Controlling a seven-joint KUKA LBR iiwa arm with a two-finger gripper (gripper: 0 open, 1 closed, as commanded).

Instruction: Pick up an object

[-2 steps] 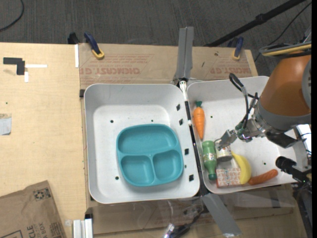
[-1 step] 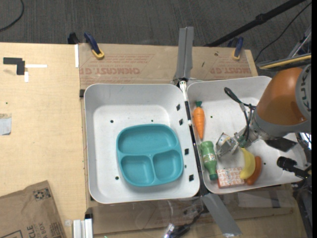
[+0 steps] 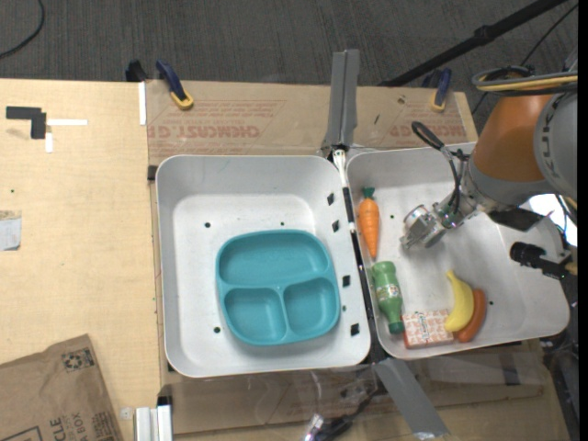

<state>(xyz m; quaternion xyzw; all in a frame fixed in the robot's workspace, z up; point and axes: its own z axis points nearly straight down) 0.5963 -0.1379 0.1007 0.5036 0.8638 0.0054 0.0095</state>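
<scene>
My gripper [image 3: 418,232] hangs low over the middle of the right bin [image 3: 514,288], with the grey arm and its orange band reaching in from the right. An orange carrot with a green top [image 3: 368,224] lies to its left along the bin's left wall. Below the carrot lies a green bottle [image 3: 387,295]. A yellow banana [image 3: 460,301] and a red sausage-like piece [image 3: 472,318] rest near the front of the bin. A small red and white box [image 3: 426,328] sits at the front edge. Nothing shows between the fingers.
The left bin [image 3: 184,246] holds a teal divided plate [image 3: 277,286]. A metal divider [image 3: 344,108] runs between the bins at the back. Clamps and cardboard lie behind the bins, and a cardboard box [image 3: 55,393] sits at the front left.
</scene>
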